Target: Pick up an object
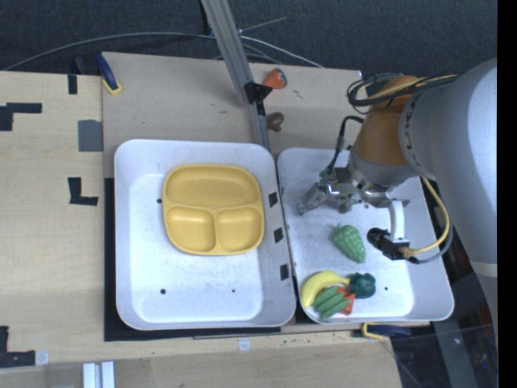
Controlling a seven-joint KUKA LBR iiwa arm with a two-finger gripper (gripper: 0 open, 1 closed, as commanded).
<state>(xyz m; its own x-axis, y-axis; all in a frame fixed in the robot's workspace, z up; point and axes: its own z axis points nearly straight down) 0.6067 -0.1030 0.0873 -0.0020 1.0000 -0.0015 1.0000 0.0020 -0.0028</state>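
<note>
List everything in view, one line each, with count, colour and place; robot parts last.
Bins: two, white, side by side on the bench.
Divided tray: one, yellow, in the left bin.
Bumpy toy fruit: one, green, middle of the right bin.
Toy food pile: one, yellow banana with green and red pieces, right bin's near edge.
Clamp: one, orange, behind the bins.
Arm: one, grey with orange band, over the right bin.
Gripper: one, metal, above the right bin's floor.

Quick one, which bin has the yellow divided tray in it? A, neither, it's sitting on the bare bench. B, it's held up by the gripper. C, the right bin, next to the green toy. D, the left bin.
D: the yellow divided tray lies flat in the left bin, while the green toy and the gripper are over in the right bin.
</note>
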